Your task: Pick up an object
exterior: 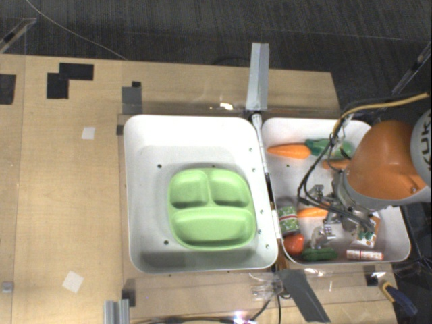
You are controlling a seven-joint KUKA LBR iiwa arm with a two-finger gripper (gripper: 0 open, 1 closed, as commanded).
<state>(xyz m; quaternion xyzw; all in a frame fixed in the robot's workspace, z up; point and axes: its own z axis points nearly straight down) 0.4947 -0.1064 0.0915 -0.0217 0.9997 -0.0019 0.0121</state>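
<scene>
My gripper (328, 232) hangs low in the right bin (398, 248), under the grey wrist and the orange band. It sits among a small orange piece (312, 213), a red tomato-like ball (293, 244) and a dark green vegetable (318, 254). I see nothing clearly held in it. A carrot (289, 151) with a green top lies at the bin's far left. A small green-labelled item (288, 216) rests against the left wall.
The left bin (145, 147) holds a green divided plate (210, 206). A white tube with red print (364, 254) lies along the right bin's near wall. Cables loop from the wrist over the right bin. A grey post (258, 76) stands behind the bins.
</scene>
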